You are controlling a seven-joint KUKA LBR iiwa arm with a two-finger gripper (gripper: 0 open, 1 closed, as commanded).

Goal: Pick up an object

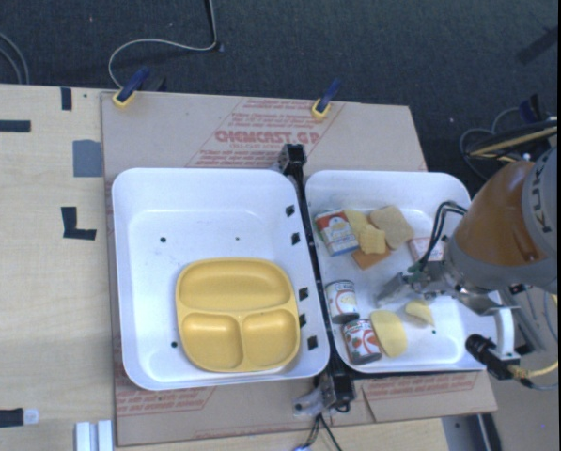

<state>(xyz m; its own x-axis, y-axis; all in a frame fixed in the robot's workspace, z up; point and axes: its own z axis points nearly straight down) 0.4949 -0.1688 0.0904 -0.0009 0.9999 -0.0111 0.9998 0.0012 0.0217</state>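
Dark carpet is seen beyond a pale wood bench (pixel 36 280); brown cardboard (pixel 261 134) w/ red print is laid under two glossy white bins. Left bin (pixel 148 224): a smooth yellow 3-section tray (pixel 236 312). Right bin (pixel 449 350): cans, small box, pale yellow wedges. Gripper (pixel 400 287) is set low inside right bin, just above a wedge (pixel 418 312); opening can't be told, nothing seen held.

Claw (pixel 393 289) low, fingers apart, arm bent.
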